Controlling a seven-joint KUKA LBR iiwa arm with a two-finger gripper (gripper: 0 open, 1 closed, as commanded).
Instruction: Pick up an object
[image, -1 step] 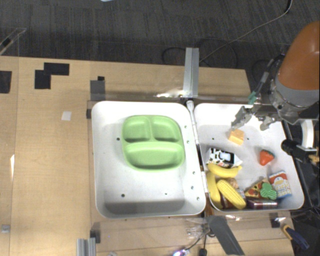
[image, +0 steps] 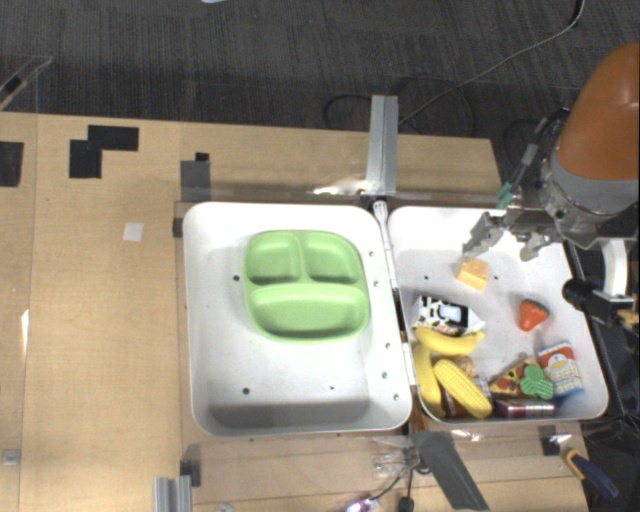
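The arm comes in from the right, its orange band bulking large at the upper right corner, and the gripper (image: 508, 238) hangs over the far part of the right bin (image: 600, 405). Its two fingers (image: 480, 236) stand spread apart, one toward the left and one toward the right, with open air between them and nothing caught in the gap.

Just below the left finger, a little nearer to me, lies a small yellow cheese wedge (image: 473, 273) on the white floor of the bin; from here I cannot tell if the fingertip touches it. Below and to the right of the right finger sits a red-orange piece like a strawberry (image: 533, 315), well clear of the tips. Further down from the fingers, along the near side of the bin, things crowd together: a black-and-white packet (image: 445, 314), a banana (image: 447, 342) touching its lower edge, a corn cob (image: 461, 387) beside that, then a green toy (image: 537, 381) and a small red-and-white carton (image: 561, 367) toward the near right corner.

Far to the left of the fingers, across the wall between the bins, the left bin (image: 215, 400) carries a green divided tray (image: 304, 283) lying flat in its middle.
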